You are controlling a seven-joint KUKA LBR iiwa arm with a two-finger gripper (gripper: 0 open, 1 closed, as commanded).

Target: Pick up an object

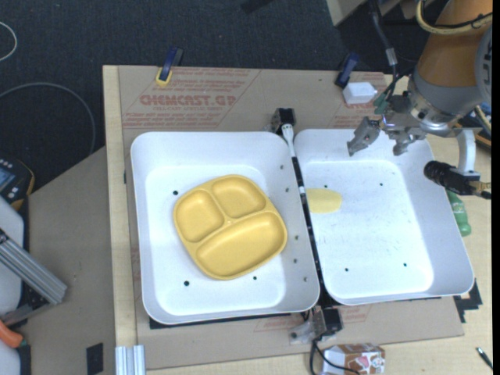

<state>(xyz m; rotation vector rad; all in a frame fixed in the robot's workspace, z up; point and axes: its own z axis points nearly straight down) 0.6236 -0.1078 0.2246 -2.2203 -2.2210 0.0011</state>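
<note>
Yellow piece (323, 201), long axis left-right, beside right bin's (406, 287) left wall.

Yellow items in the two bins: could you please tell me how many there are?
2. A yellow divided plate lies in the left bin. A small pale yellow object lies in the right bin, beside its left wall. Neither seems to hide anything.

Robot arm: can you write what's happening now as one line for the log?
gripper: open, holding nothing, above right bin's far edge | yellow tray: in left bin | small yellow piece: in right bin, untouched
</note>
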